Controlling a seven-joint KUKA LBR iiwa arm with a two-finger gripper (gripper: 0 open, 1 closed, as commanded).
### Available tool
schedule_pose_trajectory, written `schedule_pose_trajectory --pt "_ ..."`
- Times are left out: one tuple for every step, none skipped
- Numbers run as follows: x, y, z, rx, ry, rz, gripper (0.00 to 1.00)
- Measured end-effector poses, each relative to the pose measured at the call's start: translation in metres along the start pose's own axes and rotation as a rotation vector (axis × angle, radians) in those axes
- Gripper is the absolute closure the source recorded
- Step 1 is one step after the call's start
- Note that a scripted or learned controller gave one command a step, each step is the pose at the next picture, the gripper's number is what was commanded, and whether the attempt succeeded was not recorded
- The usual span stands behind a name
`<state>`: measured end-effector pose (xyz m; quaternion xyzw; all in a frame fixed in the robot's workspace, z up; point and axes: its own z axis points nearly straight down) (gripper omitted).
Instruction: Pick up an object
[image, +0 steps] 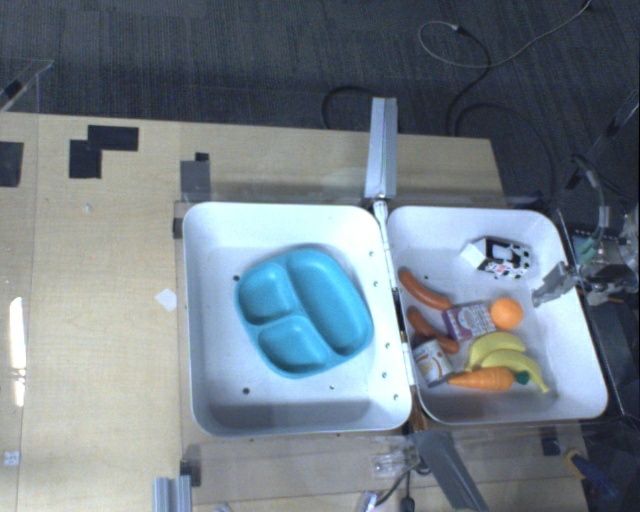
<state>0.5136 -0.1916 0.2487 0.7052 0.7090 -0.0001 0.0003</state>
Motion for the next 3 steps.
schedule_pose_trajectory --pt "-0.013 0.041 0.154 -0.002 0.001 -0.031 0.0" --pt "-0.012 0.043 0.145 -0.003 0.001 -0.031 1.0" --pt "0.008 0.023 0.013 -0.003 -0.001 -0.101 1.0"
